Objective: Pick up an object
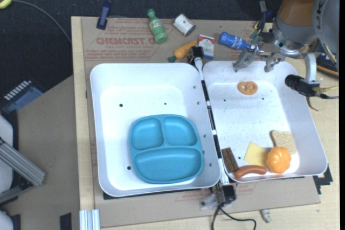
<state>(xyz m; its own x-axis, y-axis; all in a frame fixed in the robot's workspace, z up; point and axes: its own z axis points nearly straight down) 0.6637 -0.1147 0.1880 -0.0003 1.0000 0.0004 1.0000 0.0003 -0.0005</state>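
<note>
Pretzel [247,87] lies flat in the right bin [242,116], near its far edge, about mid-width, nothing touching it. Bare white floor all round it; widest free stretch runs toward the bin's near edge. Gripper [255,61] hangs over the far rim of the right bin, just beyond the pretzel, fingers [240,62] spread apart, nothing between them. Arm comes in from the right, orange band above the wrist.

Near right corner of same bin is crowded: orange fruit [278,159] touching a bread slice [283,140] behind it, yellow cheese wedge [255,153] just beside, sausage [249,171] along the near rim, brown bar [228,159] against the left wall. All well apart from the pretzel.

Left bin [108,89] holds a blue divided plate [165,147] toward its near right corner; far half bare.

Bench beyond the bins' far edges: green bottle [157,26], white cup [184,24] on its side, blue can [232,40], small carton [206,46], blue marker [103,15], orange item [183,51] tight to the left bin's far right corner.
</note>
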